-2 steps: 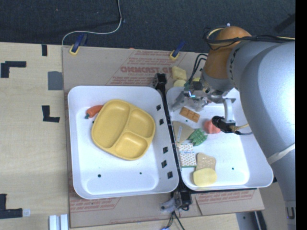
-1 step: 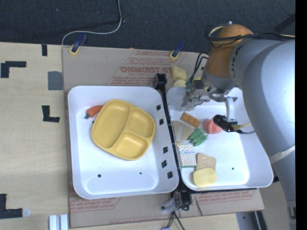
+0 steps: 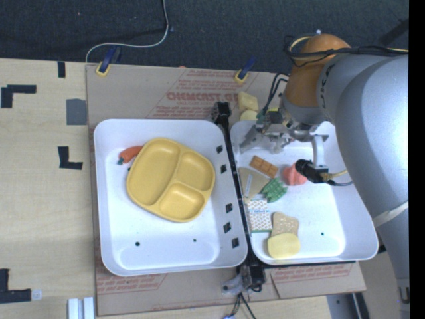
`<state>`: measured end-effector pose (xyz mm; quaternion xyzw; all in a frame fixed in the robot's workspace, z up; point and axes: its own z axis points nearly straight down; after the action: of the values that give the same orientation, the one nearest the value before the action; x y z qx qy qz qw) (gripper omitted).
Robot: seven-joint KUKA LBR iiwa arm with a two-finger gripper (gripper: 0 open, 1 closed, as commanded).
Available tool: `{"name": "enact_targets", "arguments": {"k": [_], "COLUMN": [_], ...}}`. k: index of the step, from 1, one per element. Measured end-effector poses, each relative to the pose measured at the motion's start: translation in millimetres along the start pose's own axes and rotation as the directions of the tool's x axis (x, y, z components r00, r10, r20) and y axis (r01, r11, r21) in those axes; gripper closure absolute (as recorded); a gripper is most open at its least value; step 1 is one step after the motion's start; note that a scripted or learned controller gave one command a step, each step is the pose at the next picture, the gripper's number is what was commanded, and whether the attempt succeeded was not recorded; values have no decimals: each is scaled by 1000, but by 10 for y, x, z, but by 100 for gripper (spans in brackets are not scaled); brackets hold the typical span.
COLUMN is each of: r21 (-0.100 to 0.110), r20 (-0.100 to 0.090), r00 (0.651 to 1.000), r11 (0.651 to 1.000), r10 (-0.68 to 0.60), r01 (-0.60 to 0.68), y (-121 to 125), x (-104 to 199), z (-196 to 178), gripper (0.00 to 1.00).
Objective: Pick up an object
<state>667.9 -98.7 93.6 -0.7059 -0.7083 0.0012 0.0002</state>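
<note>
My gripper (image 3: 269,137) hangs low over the back part of the right bin (image 3: 332,244), under the grey arm with its orange band (image 3: 312,78). Just in front of it lie a brown waffle piece (image 3: 263,166) and a pink-red item (image 3: 293,175). Further forward are a green leafy piece (image 3: 273,190), a tan wedge (image 3: 249,179), a checkered piece (image 3: 258,212), a bread slice (image 3: 285,223) and a pale yellow round piece (image 3: 283,246). Two pale yellow chunks (image 3: 248,102) sit at the bin's back edge, left of the gripper.
The left bin (image 3: 159,251) holds a yellow divided plate (image 3: 170,178) and an orange carrot-like item (image 3: 130,153) at the plate's back left. A black divider strip (image 3: 229,178) runs between the bins. The arm's bulk covers the right bin's right side.
</note>
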Motion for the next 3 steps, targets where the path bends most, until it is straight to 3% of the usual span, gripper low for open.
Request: {"name": "enact_targets", "arguments": {"k": [1,2,3], "r21": [-4,-5,-5], "r20": [-2,1,-1], "r00": [1000,1000,1000], "r11": [1000,1000,1000], "r10": [6,3,2], "r01": [-6,-3,-2], "y": [-353,-517,-515], "x": [-363,-315,-419], "z": [81,77,78], "gripper": [0,0,0]}}
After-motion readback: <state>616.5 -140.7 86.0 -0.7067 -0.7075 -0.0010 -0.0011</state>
